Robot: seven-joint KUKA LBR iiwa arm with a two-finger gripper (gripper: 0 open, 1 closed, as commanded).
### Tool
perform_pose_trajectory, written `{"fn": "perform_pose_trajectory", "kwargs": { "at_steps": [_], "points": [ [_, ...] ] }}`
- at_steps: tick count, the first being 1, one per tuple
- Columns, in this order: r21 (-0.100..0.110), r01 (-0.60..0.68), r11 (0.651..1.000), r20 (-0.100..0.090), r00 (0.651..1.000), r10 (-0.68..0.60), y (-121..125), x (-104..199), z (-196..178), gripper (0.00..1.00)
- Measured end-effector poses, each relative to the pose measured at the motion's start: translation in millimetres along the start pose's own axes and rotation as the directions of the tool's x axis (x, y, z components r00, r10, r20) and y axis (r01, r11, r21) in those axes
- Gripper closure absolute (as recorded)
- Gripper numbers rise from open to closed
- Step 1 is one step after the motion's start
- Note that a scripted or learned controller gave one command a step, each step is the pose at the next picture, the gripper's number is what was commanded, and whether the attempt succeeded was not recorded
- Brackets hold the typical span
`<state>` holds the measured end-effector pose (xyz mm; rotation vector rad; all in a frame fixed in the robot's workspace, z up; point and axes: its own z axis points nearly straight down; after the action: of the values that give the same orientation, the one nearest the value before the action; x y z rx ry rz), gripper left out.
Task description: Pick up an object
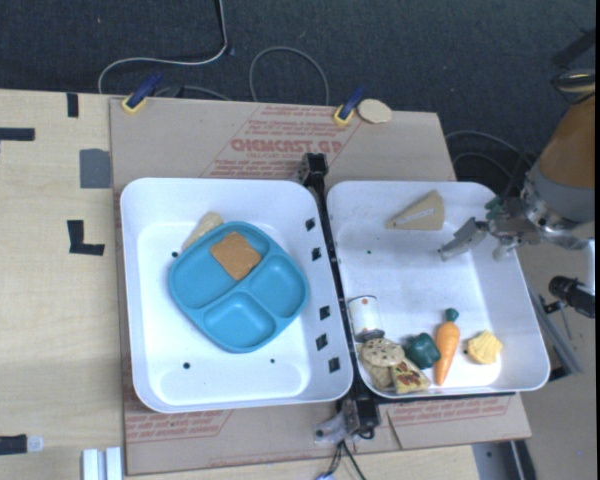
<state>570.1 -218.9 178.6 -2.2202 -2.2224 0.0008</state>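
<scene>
Gripper [477,236] spread wide and holding nothing, cheese wedge [420,212] just beside it, apart

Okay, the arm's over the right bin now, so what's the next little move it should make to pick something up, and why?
Probably shift the gripper a little toward the pale wedge and come down over it. The gripper hovers at the upper right of the right bin with nothing between its fingers; the wedge lies nearest and apart from other things, while the carrot and the rest crowd the bottom edge.
</scene>
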Motion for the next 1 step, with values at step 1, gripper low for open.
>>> {"fn": "perform_pose_trajectory", "kwargs": {
  "at_steps": [1],
  "points": [
    [0.008, -0.003, 1.000, -0.002, 1.000, 0.003, -60.2, -1.9, 44.3, 0.00]
  ]
}}
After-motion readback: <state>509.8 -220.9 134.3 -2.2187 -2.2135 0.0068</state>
